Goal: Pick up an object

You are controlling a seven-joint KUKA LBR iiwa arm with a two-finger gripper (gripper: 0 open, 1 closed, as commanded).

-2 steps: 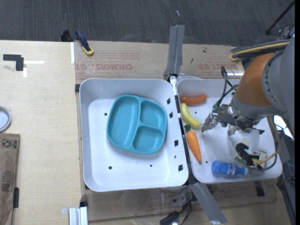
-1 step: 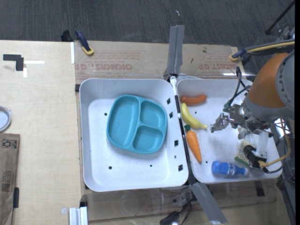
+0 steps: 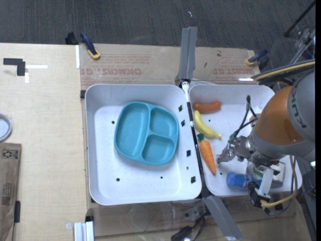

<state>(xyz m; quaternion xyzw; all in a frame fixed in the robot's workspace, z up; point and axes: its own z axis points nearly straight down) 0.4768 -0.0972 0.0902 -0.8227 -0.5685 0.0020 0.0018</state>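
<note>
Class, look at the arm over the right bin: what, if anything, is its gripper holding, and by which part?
It cannot be told. The gripper hangs low over the right bin beside a blue object, but the wrist hides any hold.

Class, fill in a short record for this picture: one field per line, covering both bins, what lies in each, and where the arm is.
left bin: blue divided plate
right bin: hot dog, banana, carrot, blue object
arm: over the right bin, reaching in from the right
hand: low beside the carrot; grip state unclear
</note>
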